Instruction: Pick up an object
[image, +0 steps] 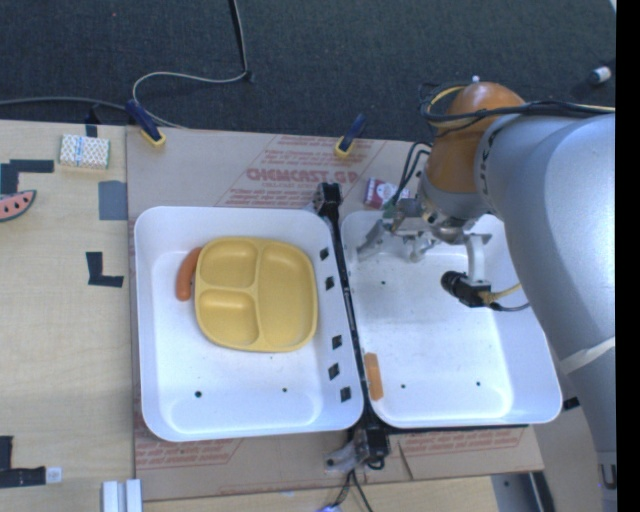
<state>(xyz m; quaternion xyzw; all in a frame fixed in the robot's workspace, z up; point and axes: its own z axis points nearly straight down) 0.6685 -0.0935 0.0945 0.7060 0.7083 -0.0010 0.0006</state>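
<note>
A small orange stick-shaped piece lies in the right bin, against its lower left wall. A second orange piece lies in the left bin, tucked against the left edge of a yellow divided plate. My gripper hangs over the far left corner of the right bin, well away from both orange pieces. It is open, with nothing between its fingers.
The grey arm covers the right bin's right side. A black divider runs between the bins. Behind the bins on the cardboard lie a small red packet and two clamps.
</note>
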